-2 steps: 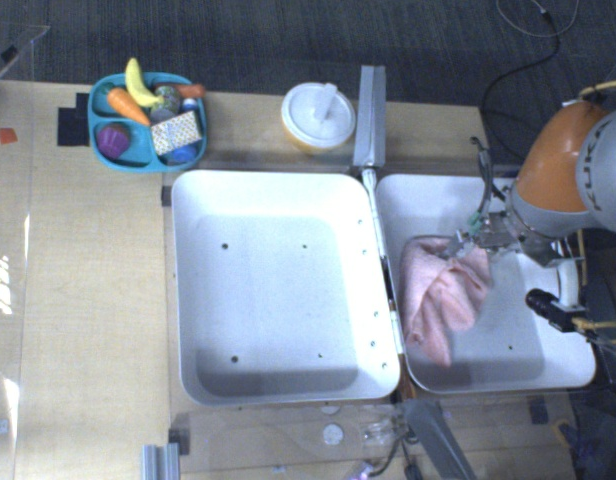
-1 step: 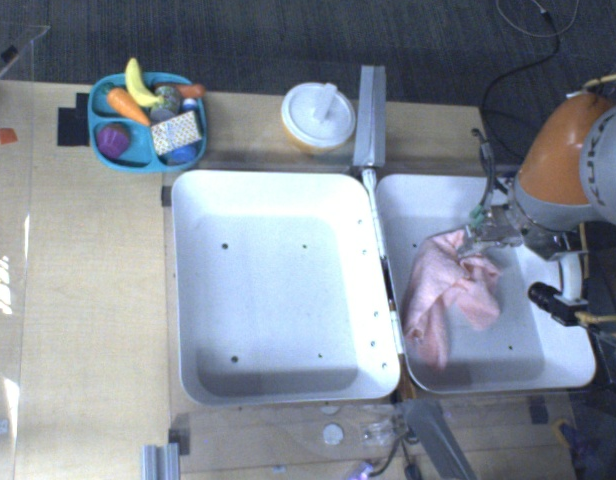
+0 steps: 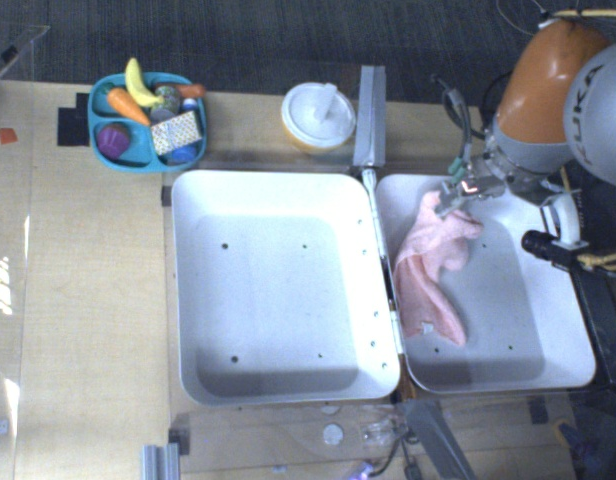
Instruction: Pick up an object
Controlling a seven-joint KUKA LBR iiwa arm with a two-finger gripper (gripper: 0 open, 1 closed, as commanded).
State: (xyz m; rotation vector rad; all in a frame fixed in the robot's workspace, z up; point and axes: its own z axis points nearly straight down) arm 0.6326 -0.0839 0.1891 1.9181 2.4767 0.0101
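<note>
A pink cloth (image 3: pixel 428 268) lies in the right bin (image 3: pixel 548 363), along its left side. Its upper end rises to a peak at the bin's back. My gripper (image 3: pixel 452 198) is at that peak, shut on the cloth's top corner. The rest of the cloth trails down from the fingers and rests crumpled on the bin floor. The grey arm with its orange band comes in from the upper right above the bin.
The left bin (image 3: pixel 268 288) stands beside the right one, with a metal divider (image 3: pixel 369 118) behind the seam. On the bench behind are a white-lidded bowl (image 3: pixel 318 115) and a blue tray (image 3: pixel 146 120) of toy food.
</note>
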